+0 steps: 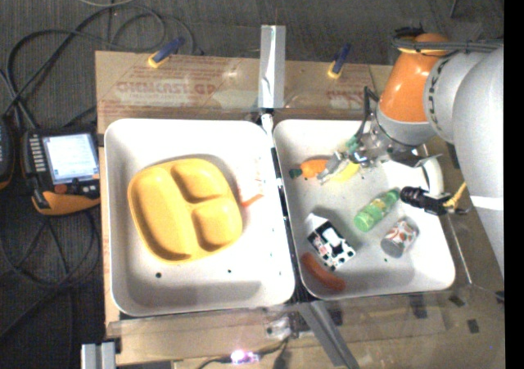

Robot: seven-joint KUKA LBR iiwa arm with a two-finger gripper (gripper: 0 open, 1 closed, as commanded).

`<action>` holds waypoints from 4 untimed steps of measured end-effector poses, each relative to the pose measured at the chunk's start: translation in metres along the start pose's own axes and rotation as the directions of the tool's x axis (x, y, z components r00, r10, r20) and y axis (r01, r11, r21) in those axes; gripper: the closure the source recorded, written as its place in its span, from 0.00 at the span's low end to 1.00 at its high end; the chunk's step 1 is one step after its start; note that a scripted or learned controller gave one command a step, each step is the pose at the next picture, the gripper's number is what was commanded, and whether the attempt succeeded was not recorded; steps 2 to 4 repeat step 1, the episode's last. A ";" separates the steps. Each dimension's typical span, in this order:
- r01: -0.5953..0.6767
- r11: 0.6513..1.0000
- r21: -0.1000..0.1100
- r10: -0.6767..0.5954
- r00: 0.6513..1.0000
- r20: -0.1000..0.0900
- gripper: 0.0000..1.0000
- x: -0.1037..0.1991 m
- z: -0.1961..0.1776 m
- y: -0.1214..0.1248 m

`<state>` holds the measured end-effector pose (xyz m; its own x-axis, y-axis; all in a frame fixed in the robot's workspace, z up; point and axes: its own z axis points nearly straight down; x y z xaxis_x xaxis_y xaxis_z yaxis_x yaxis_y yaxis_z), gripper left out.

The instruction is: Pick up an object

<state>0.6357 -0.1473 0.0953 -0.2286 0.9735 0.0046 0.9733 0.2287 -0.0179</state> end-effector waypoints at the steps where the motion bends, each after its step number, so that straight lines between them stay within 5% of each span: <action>1: 0.017 1.000 -0.018 -0.017 1.000 0.006 1.00 0.004 -0.094 0.018; 4: 0.017 1.000 -0.018 -0.017 1.000 0.006 1.00 0.004 -0.094 0.018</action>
